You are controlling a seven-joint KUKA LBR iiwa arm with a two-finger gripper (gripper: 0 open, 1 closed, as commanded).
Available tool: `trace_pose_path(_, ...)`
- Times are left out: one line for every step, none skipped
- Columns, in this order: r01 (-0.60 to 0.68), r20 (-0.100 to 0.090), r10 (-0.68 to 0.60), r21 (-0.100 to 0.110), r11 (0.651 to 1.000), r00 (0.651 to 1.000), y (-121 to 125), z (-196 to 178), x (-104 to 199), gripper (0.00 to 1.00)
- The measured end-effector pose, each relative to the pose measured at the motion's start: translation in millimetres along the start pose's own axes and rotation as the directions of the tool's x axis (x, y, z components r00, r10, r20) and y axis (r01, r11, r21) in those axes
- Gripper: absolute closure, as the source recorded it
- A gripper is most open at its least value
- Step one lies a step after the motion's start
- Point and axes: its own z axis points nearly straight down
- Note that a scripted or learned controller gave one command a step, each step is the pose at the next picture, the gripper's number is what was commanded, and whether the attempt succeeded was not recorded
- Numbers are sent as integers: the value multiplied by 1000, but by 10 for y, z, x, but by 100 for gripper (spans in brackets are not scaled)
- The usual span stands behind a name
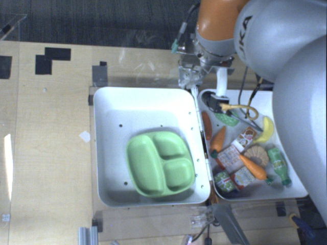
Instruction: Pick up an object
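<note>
Reaching in from the right, the grey arm with its orange band (222, 11) filled the upper right of the view, and its two-finger gripper (190, 78) hung over the far edge of the bench where the two shallow white bins met. Whether that claw was open or closed could not be told; the parts there were small and blurred, and nothing could be seen held.

The left white bin (110, 137) carried a pale green plastic tray with three compartments (160, 163), lying towards its near right corner. The right white bin (301, 190) held the clutter of graspable things: a yellow banana (266, 129) near the far right, an orange carrot (218, 139) by the dividing wall, a second orange carrot (254, 168) lying beside a round tan biscuit-like disc (259, 154), a green plastic bottle (279, 165) along the right side, and small printed packets (232, 160) crowded together in the middle. All of these lay well below the gripper in the view, apart from it.
</note>
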Motion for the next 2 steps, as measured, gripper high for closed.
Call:
trace_pose_path(148, 1, -148, 0, 989, 989, -135, -27, -344, 100)
trace_pose_path(150, -1, -150, -4, 989, 989, -123, -145, -335, 100)
